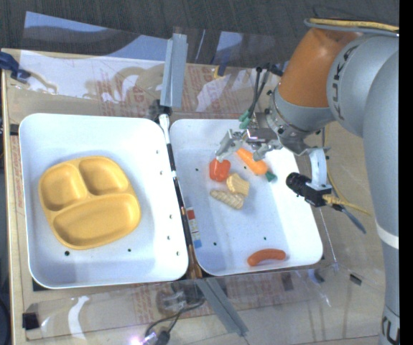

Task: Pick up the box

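The box [239, 185] is a small tan block lying near the middle of the right bin [292, 236]. A ridged pale yellow piece [227, 200] touches its lower left side. My gripper [245, 144] hangs over the bin's upper part, above and slightly right of the box, and apart from it. Its metal fingers [228, 141] stand spread, so it is open with nothing held between them. An orange carrot [253, 162] lies just below the fingertips, between the gripper and the box.
A red pepper-like piece [219, 169] sits left of the carrot. A sausage [266, 256] lies near the right bin's front wall. The left bin [34, 257] holds a yellow divided plate [89, 200]. The arm's black cable fitting [308, 187] overhangs the right rim.
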